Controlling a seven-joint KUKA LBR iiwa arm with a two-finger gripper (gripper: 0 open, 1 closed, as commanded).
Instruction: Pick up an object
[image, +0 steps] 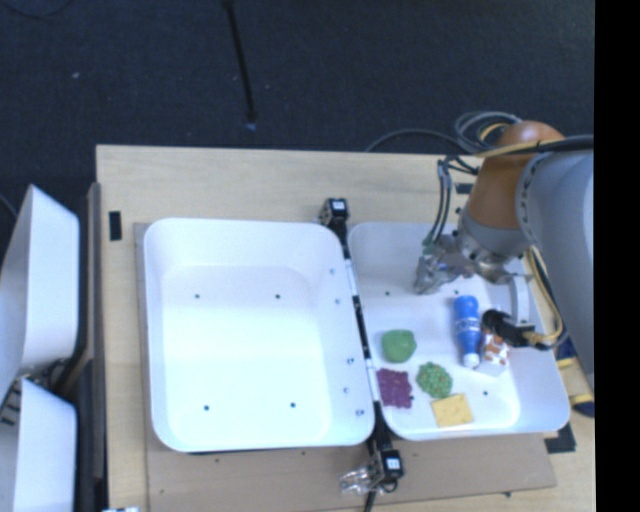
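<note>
The right bin (400, 250) holds several small objects. A blue bottle (466, 328) with a white cap lies near its right side, next to a small orange and white item (494, 350). A green lump (399, 345) sits toward the bin's left wall. Below it lie a purple piece (394, 387), a green textured ball (434, 379) and a yellow block (452, 410). My gripper (436, 272) hangs over the upper part of the right bin, just above and left of the blue bottle. Nothing shows between its fingertips.
The left bin (250, 330) lies beside the right one, with a black divider and clips between them. Cables loop behind the arm at the top right. White containers stand off the bench at the far left (40, 290).
</note>
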